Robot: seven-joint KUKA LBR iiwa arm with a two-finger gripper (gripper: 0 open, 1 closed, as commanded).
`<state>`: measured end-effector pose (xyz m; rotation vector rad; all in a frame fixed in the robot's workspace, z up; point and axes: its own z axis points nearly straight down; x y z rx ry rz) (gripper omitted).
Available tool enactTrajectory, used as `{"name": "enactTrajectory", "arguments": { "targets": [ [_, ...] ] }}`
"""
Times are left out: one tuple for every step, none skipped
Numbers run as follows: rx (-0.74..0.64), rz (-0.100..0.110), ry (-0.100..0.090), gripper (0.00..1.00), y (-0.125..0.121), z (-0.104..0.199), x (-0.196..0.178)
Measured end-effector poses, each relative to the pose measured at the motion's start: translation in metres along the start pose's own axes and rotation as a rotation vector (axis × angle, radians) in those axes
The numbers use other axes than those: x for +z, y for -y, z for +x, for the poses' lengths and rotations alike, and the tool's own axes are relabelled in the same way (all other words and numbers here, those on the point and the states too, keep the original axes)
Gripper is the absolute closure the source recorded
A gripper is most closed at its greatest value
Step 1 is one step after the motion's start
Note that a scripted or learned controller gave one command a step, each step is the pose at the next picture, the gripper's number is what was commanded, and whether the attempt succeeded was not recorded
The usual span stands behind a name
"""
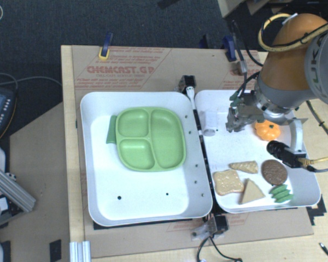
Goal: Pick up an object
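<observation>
One target: orange toy (267, 130), far part of right bin (218, 100)
Gripper (236, 120): just left of it, grip state cannot tell
Arm: nearest it

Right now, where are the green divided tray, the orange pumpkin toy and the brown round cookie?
green divided tray (151, 138): camera view, centre divider.
orange pumpkin toy (267, 130): camera view, visible front.
brown round cookie (274, 172): camera view, top face.

**Bench and its two bins**

The brown bench (153, 64) carries two shallow white bins side by side. The right bin (218, 105) sits directly beneath the gripper (236, 121); the left bin (98, 162) lies well off to the gripper's left, the two rims touching.
</observation>
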<state>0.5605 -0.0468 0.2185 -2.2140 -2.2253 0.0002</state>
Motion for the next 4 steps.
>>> {"name": "enactTrajectory", "arguments": {
  "targets": [
    [0.000, 0.001, -0.001, 1.00, 0.004, 0.053, 0.005],
    [0.001, -0.004, 0.000, 1.00, 0.018, 0.089, -0.017],
    [0.004, -0.002, 0.002, 1.00, 0.013, 0.097, -0.010],
    [0.007, -0.001, 0.003, 1.00, 0.008, 0.085, -0.005]
  ]
}}
